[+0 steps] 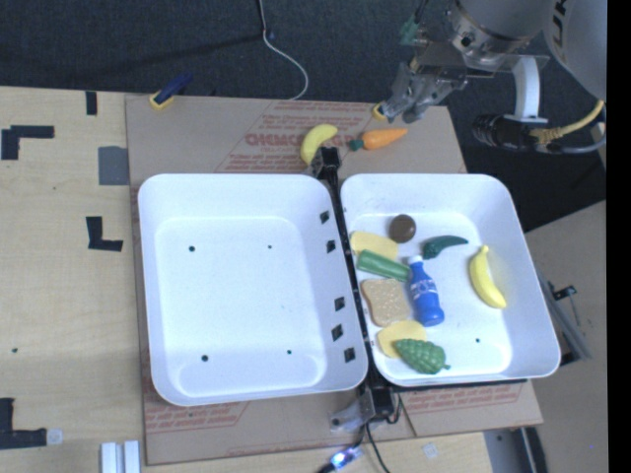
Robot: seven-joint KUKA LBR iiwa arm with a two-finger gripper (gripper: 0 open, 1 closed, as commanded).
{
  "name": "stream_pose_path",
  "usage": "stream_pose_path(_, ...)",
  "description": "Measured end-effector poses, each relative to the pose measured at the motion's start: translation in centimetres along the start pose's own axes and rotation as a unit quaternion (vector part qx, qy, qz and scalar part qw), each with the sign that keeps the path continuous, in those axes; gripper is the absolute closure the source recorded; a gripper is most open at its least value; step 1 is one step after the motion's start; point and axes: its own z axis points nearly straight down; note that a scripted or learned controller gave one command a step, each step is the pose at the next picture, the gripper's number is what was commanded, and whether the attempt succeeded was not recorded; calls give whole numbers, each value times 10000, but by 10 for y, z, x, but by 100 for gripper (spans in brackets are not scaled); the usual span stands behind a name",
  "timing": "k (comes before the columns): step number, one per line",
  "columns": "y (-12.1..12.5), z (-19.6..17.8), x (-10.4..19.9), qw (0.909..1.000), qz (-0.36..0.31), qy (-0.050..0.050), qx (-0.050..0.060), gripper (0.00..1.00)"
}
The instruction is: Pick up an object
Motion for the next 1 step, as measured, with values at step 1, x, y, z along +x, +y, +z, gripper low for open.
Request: stream_pose_path(1, -2, 95, 101, 9999, -19, 6, 138, 100)
